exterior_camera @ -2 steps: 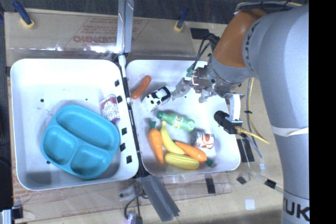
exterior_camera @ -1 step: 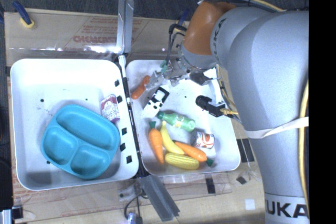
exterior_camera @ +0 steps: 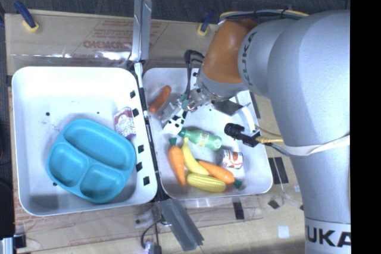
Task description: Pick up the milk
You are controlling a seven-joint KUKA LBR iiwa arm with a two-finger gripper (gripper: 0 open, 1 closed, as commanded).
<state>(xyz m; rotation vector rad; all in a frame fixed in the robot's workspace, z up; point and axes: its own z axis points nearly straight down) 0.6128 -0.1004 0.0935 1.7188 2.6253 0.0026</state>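
The milk [exterior_camera: 173,124] is a small white carton with black spots, lying in the right bin [exterior_camera: 259,181] near its left wall. My gripper [exterior_camera: 180,107] hangs just above and behind the carton, at the end of the grey arm with the orange band [exterior_camera: 223,59]. The carton's upper part is covered by the gripper. I cannot see the carton between the fingers.
Around the milk lie a green bottle [exterior_camera: 203,139], two carrots [exterior_camera: 177,165], a banana [exterior_camera: 189,156], a yellow corn cob [exterior_camera: 206,182], a can [exterior_camera: 232,159] and a sausage [exterior_camera: 159,99]. The left bin [exterior_camera: 36,86] holds a blue divided plate [exterior_camera: 89,159] and a small purple packet [exterior_camera: 124,122].
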